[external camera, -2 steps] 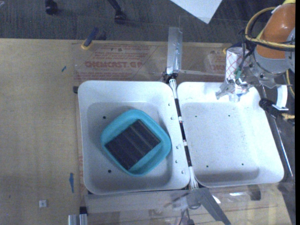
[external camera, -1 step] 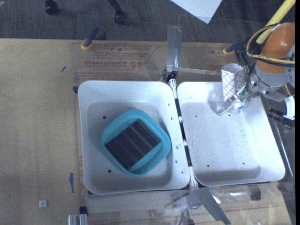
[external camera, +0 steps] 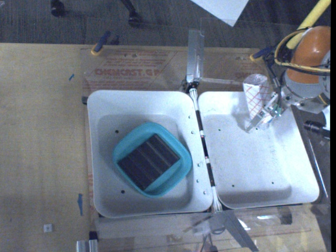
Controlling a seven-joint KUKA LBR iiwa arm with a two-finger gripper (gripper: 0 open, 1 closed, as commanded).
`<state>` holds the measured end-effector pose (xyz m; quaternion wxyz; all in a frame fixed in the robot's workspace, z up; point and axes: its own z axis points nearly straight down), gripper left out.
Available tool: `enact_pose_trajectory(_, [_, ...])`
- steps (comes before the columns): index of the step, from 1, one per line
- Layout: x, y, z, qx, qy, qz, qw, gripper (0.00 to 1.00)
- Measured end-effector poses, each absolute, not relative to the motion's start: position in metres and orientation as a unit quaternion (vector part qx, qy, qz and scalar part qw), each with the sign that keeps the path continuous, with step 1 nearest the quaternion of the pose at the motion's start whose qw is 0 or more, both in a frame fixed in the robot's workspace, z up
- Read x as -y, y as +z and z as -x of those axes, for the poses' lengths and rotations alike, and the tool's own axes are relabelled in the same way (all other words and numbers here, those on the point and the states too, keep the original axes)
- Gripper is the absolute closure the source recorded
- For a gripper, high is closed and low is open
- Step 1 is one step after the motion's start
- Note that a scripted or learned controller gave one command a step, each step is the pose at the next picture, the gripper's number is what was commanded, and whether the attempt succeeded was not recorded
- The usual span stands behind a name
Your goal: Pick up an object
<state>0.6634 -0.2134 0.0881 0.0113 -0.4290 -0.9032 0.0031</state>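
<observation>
Paper cup [external camera: 255, 96], white with a red lattice pattern, sits at the upper right of the frame, over the far corner of the right bin [external camera: 262, 188]. It is just beside the gripper [external camera: 269, 113], seemingly touching it; whether the gripper is spread or pinching cannot be told. One arm [external camera: 310, 56] reaches in from the right edge, wrist angled down-left. Two white bins lie side by side. The left bin [external camera: 105, 114] holds one teal container [external camera: 152, 159] with a dark ribbed insert.

Arm [external camera: 310, 56] cropped at right edge
</observation>
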Motion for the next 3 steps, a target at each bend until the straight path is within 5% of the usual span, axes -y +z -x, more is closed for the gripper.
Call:
enact_pose_trajectory(1, [0.196,0.087,-0.613,0.876,-0.001,0.481,-0.002,0.0])
enact_pose_trajectory(2, [0.206,0.1,-0.664,0.933,0.0024,0.36,0.007,0.0])
enact_pose_trajectory(3, [0.206,0.1,-0.664,0.933,0.0022,0.36,0.007,0.0])
